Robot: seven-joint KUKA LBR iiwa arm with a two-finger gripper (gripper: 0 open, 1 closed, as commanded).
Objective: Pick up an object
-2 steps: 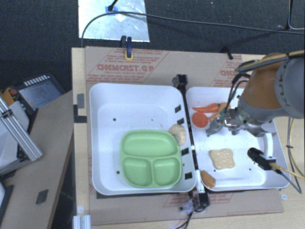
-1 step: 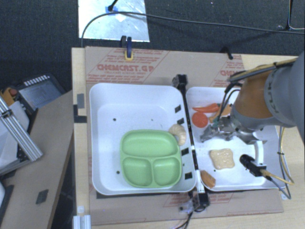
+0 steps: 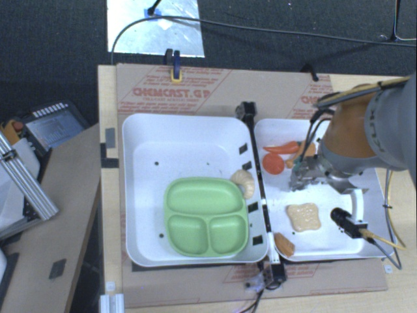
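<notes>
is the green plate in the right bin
No, the green divided plate lies in the left bin, while the right bin holds the carrot and other small food items.

Looked like a robotics lab: white bins (image 3: 140, 175) clamped on a cardboard-covered bench (image 3: 215, 87), loose cables (image 3: 260, 28), dark carpet (image 3: 52, 38).

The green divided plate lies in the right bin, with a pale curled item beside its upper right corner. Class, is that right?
Not quite. The camera view shows the green divided plate in the left bin, not the right one. The pale curled item does lie beside its upper right corner.
</notes>
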